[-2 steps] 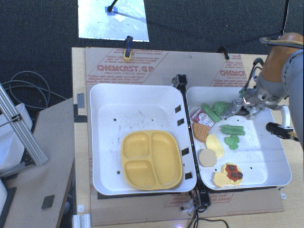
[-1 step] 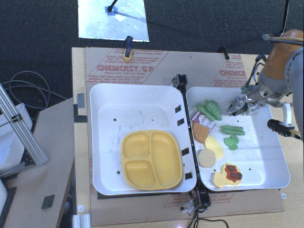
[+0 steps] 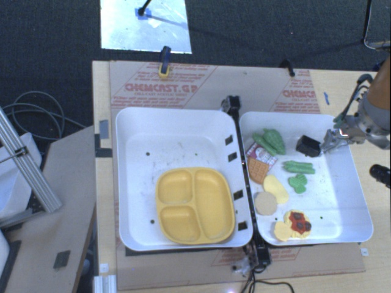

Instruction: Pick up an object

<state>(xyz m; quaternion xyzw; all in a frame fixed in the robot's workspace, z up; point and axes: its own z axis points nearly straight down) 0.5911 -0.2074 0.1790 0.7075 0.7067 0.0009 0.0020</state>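
Observation:
The right bin (image 3: 357, 191) holds several toy food pieces. A green leafy piece (image 3: 272, 140) lies at its back, with a waffle-patterned cone (image 3: 260, 163) in front of it. A green bean pod (image 3: 299, 167) and a smaller green piece (image 3: 297, 183) lie mid-bin. Nearer the front are a yellow piece (image 3: 276, 189), a beige round disc (image 3: 266, 203) and a yellow piece with red topping (image 3: 294, 224). My gripper (image 3: 327, 141) hangs over the bin's back right part, above the bean pod. A small black block (image 3: 308, 146) shows at its tip.
The left bin (image 3: 137, 142) holds a yellow divided tray (image 3: 195, 204) toward its front. The arm (image 3: 374, 118) reaches in over the right bin's right wall. A black clip row (image 3: 237, 176) runs along the rims between the two bins.

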